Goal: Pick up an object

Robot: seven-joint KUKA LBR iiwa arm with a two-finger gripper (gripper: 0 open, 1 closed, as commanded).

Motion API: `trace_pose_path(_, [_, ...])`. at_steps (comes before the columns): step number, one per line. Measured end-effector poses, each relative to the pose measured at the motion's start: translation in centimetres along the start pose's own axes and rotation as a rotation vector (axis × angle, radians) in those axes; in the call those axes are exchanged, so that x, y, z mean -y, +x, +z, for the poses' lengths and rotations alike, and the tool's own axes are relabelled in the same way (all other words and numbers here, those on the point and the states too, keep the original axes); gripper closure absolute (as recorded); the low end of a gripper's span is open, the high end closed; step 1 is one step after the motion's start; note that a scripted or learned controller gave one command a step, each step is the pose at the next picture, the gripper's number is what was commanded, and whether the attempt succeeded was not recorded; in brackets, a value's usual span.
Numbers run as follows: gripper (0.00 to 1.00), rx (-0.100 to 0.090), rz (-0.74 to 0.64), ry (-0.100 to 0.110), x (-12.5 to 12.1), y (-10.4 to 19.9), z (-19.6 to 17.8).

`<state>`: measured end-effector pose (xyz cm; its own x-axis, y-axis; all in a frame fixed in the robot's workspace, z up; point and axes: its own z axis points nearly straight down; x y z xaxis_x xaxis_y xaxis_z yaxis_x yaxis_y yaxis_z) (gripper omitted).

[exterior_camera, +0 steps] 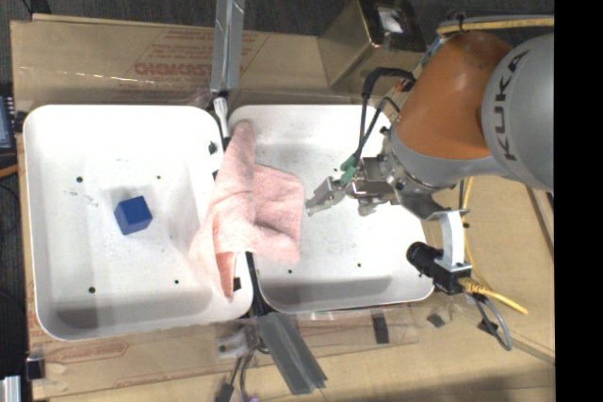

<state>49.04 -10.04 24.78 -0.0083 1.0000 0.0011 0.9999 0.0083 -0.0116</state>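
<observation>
Arm poised over the right bin, beside a draped pink cloth.

The gripper (318, 196) hangs low in the right white bin (325, 292), its fingers parted with nothing between them, just right of the soft pink terry cloth (256, 207) that lies rumpled across the wall between the two bins. To take it well, I judge the fingers should come down on a raised fold and pinch fabric, not the bin floor. A small blue cube (133, 214) sits well apart in the left white bin (57, 315).
</observation>
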Motion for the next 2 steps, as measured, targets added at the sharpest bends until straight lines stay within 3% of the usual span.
trace_pose_path(1, [0.0, 0.0, -0.115, 0.001, -4.8, -0.9, 10.6])
trace_pose_path(2, [0.0, 0.001, -0.202, -0.003, -9.9, 0.0, 15.9])
